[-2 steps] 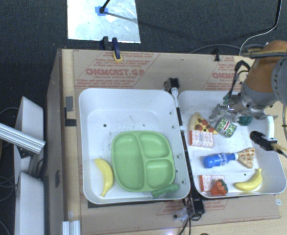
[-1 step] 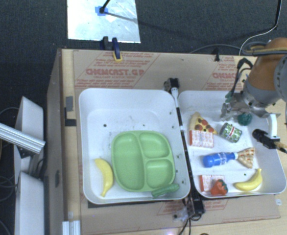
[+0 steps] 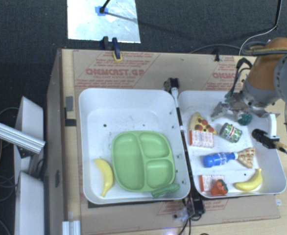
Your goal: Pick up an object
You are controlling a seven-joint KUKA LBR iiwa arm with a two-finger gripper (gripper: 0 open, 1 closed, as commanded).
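The gripper sits low in the upper right of the frame, over the back part of the right bin. Its metal fingers are spread wide, and nothing is visible between them. A small teal object lies just beside the gripper on its right; its shape cannot be resolved.

The nearest clear candidate is the green can, lying on its side just below the gripper. Its long axis runs roughly left-right across the frame with a slight tilt, the lighter end toward the left.

Other items in the right bin:
- a pizza slice, tip toward the top of the frame;
- a red-and-white packet, touching the slice's lower edge;
- a blue bottle, long axis left-right, white cap to the right.

Probable faults from this position:
1. The can is round and lies on its side. If the fingers close along its axis and not across it, it is likely to roll or squirt out.
2. The gripper is near the bin's back wall; a descent there could catch the wall or clip the teal object.
3. The can and packet lie near each other, so an offset descent could push one into the other.
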